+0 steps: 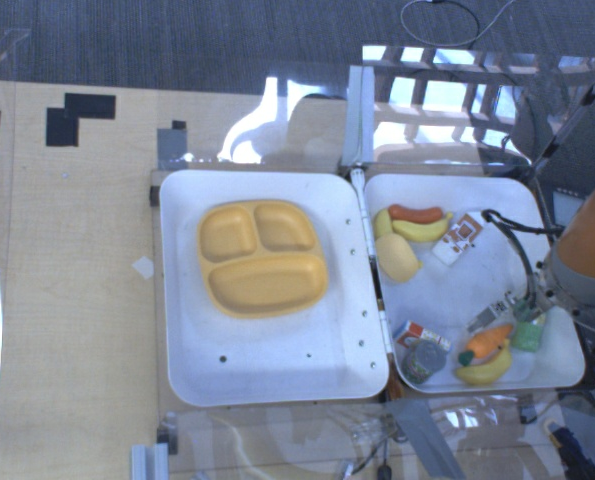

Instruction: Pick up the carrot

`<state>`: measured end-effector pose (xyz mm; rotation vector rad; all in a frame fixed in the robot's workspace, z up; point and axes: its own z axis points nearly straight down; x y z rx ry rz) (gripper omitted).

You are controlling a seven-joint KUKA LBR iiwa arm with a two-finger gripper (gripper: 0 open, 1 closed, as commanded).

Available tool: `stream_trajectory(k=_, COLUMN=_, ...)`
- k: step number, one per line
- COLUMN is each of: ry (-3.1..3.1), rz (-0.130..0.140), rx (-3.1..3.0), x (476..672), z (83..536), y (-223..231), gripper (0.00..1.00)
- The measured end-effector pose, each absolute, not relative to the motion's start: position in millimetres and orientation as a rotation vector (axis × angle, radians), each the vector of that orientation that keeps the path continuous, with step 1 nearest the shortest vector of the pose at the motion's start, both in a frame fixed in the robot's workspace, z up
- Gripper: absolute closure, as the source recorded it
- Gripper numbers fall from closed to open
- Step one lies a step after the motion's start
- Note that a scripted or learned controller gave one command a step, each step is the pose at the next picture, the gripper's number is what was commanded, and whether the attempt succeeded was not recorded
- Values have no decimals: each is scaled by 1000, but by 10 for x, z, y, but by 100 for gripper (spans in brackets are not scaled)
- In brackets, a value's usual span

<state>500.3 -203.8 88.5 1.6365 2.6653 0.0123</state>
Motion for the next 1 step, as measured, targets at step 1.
stream_trajectory(k=1, ry=2666, rz=15, rx=1630, x=5038, z=977, y=-2034, gripper=100)
